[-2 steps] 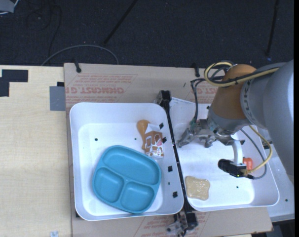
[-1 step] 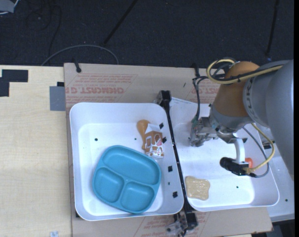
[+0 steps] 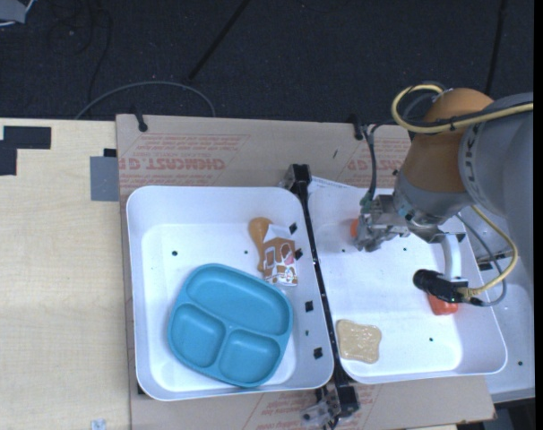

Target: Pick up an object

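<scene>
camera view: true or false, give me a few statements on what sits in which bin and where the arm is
1. The blue plate lies in the left bin. True.
2. The blue plate has two compartments. False: it has three, one large and two smaller.
3. The tan flat piece lies in the left bin beside the plate. False: it lies in the right bin, near that bin's front left corner.
4. The gripper is over the right bin. True.
5. The printed packet is in the left bin, close to the wall shared with the right bin. True.
</scene>
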Controlling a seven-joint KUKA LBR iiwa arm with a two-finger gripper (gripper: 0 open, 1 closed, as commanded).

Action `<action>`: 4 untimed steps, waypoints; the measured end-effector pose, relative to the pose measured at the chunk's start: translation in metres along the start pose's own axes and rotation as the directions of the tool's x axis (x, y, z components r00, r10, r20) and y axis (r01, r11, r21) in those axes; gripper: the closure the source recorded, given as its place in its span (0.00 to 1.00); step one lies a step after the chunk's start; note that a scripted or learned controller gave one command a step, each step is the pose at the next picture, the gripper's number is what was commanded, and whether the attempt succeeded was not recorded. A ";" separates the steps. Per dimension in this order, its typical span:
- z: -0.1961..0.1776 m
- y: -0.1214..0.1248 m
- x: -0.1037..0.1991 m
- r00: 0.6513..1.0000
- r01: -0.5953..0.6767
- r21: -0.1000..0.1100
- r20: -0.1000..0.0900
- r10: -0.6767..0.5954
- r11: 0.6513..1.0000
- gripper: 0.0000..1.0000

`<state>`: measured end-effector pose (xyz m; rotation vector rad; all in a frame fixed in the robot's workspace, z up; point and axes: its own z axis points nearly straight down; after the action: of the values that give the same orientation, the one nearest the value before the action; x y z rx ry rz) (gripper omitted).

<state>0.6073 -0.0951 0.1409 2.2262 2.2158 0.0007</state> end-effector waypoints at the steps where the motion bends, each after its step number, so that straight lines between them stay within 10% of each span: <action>1: -0.044 0.001 0.004 1.000 0.005 -0.001 0.000 -0.005 1.000 1.00; 2: -0.096 0.001 0.003 1.000 0.006 0.001 0.000 -0.006 1.000 1.00; 4: -0.082 0.005 0.104 1.000 0.009 0.006 -0.002 -0.009 1.000 1.00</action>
<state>0.6129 0.0093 0.2233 2.2202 2.2294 -0.0037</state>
